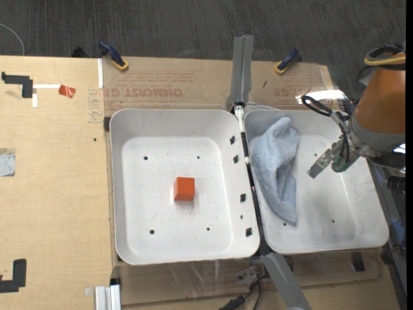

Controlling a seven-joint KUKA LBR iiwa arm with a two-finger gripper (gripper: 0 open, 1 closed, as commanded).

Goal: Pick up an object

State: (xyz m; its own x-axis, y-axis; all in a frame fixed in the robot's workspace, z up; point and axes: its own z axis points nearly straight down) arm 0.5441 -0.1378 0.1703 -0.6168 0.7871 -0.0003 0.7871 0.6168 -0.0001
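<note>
Camera view, from above and at a slant: wooden bench (51, 192) under two shallow white bins, dark carpeted floor beyond. Left bin (129, 237) holding an orange block (184, 189) near the middle of its floor, well clear of all four walls, plenty of bare white around it. Right bin (361, 234) carrying a crumpled blue-grey towel (279, 166), bunched against the divider side and trailing toward the front. Reaching in from the right, grey arm with orange band (382, 99), gripper (328, 161) hanging over the right bin's floor, just beside the towel but apart from it. Fingers: open or closed, cannot tell, too small and blurred; nothing seen between them. Two clamps (113, 55) at the back edge of the cardboard sheet.
</note>
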